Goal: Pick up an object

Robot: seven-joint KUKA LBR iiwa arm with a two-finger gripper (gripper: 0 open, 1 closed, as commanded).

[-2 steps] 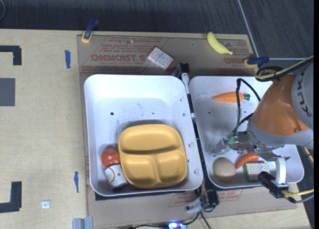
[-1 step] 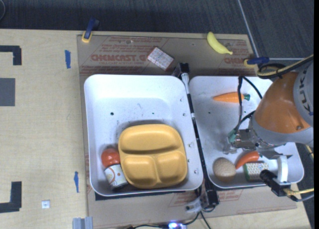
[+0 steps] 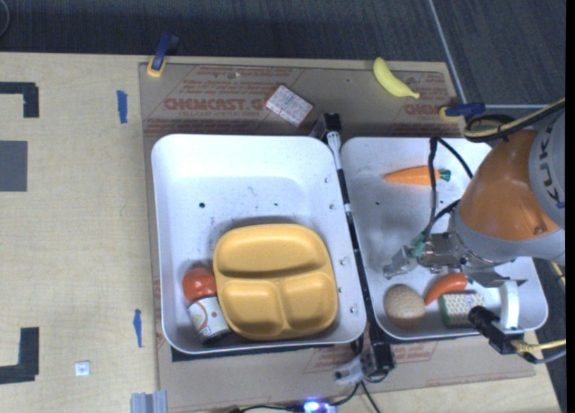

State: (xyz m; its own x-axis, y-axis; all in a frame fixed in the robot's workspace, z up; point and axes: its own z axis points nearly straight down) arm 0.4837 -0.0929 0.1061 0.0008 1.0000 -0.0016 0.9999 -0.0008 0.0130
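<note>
The counter (image 3: 72, 250), pale wood in tone, is seen under a brown cardboard sheet (image 3: 234, 97) on which two shallow white bins are set side by side. The left bin (image 3: 243, 173) is taken up in its near half by a large yellow compartment tray (image 3: 274, 278); wedged against that tray's left edge, a small white and orange bottle (image 3: 203, 303) is found in the near left corner. The right bin (image 3: 386, 214) is reached into by the grey arm, whose orange band (image 3: 508, 196) is seen over the bin's right side. The claw (image 3: 422, 254) is lowered near the middle of the right bin, above a tan egg-shaped object (image 3: 404, 303) and just beside an orange-red item (image 3: 446, 286); how far it is parted cannot be told, and nothing is seen gripped. A carrot (image 3: 411, 176) is laid at the far end of that bin. A yellow banana (image 3: 393, 79) is left on the cardboard beyond the bins.
</note>
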